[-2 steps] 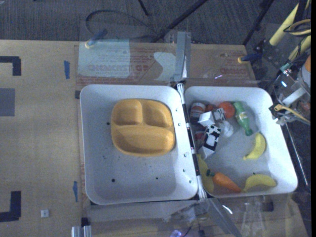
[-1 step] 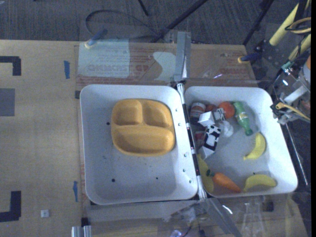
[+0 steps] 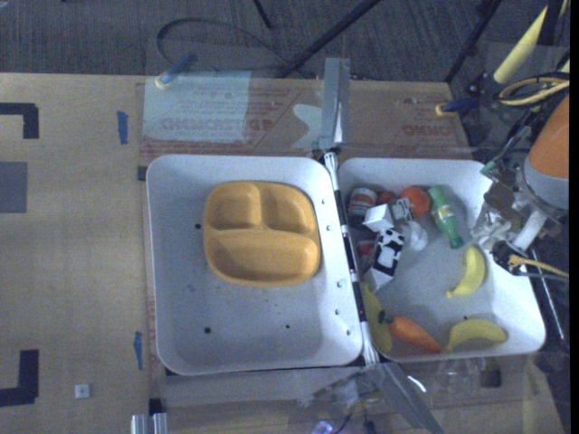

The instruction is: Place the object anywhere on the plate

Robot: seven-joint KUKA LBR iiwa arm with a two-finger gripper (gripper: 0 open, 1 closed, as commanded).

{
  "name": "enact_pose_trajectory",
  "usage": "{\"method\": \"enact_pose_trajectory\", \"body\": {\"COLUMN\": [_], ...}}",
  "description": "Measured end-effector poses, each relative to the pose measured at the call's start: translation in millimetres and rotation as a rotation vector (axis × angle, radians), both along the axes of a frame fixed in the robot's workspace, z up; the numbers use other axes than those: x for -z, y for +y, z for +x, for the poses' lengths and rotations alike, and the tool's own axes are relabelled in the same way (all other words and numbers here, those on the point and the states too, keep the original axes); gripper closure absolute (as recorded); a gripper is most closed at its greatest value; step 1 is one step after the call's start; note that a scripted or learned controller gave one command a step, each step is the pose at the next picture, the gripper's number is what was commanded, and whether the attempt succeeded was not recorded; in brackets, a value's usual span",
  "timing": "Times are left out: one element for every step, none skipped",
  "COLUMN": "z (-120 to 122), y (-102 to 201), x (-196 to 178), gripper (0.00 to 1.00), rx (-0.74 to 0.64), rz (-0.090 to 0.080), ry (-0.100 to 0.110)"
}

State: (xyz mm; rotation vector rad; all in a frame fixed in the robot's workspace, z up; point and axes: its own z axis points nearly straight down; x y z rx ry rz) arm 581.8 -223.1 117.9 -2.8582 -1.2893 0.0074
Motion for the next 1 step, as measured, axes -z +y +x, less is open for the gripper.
{"method": "enact_pose_trajectory", "body": {"z": [-84.0], "y": [8.9], "x": [18.9], "gripper": [1.0], "rx": [-0.107], "rz": [0.0], "ry": [-0.002]}}
